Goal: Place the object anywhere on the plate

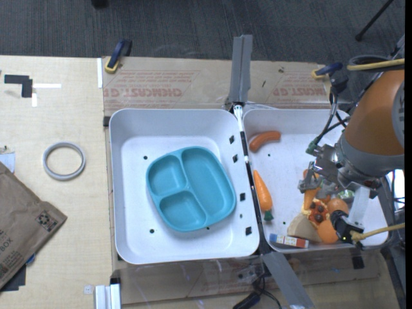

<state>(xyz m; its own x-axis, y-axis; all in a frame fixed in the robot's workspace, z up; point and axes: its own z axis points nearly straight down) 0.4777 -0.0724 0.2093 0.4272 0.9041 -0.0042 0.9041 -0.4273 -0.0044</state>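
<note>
1. Hovering low in the right bin [283, 124], well right of the plate [190, 188], over a pile of toy food [318, 214]; gripper [315, 188] state impossible to tell, nothing seen held.
2. Picking from that clutter: best to single out one piece, close squarely, lift clear of the bin wall, then carry left.
3. Nearer the plate: a smooth tapered orange carrot [262, 192] and a curved glossy sausage [264, 139].
4. Plate itself: teal hard plastic, three shallow compartments, rounded corners, in the left bin [129, 172].
</note>
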